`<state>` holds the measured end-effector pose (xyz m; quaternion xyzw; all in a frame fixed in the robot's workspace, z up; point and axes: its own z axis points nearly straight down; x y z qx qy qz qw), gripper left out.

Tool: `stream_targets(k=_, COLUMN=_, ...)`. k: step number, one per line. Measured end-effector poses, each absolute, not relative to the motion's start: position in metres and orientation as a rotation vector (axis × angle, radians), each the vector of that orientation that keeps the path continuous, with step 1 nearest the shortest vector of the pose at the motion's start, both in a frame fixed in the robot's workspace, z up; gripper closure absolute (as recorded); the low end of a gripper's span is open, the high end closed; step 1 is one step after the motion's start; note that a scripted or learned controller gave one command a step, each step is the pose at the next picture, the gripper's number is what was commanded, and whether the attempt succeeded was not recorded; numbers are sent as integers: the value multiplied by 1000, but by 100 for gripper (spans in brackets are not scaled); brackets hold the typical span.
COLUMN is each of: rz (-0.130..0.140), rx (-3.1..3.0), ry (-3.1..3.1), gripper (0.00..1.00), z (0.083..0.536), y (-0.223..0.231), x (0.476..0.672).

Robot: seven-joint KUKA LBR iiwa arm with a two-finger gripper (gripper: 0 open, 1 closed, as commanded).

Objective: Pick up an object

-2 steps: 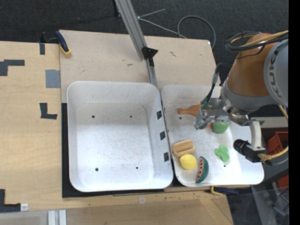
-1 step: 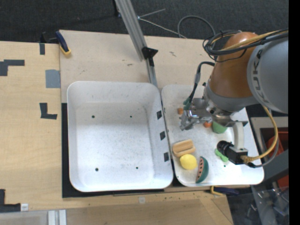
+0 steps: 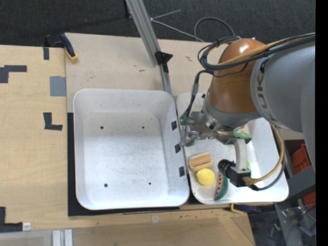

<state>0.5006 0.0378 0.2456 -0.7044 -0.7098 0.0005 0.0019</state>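
The right bin (image 3: 266, 188) holds a tan bread-like piece (image 3: 200, 161), a yellow ball-shaped object (image 3: 206, 177) and a watermelon slice toy (image 3: 221, 185) near its front left. A green and white item (image 3: 242, 134) lies partly under the arm. My gripper (image 3: 189, 130) hangs low over the right bin's left edge, just behind the tan piece. The orange wrist band (image 3: 233, 81) and grey arm cover the back of this bin. I see nothing held in the gripper.
The left bin (image 3: 123, 147) lies beside the right one with a raised rim between them. A metal strut (image 3: 146, 29) slants down from the back to the bins' junction. Cables loop around the wrist.
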Motion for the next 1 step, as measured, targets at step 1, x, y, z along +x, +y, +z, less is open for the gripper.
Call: stream_targets(k=1, rz=1, rx=-2209, ry=-2229, gripper=100, z=247, y=96, x=495)
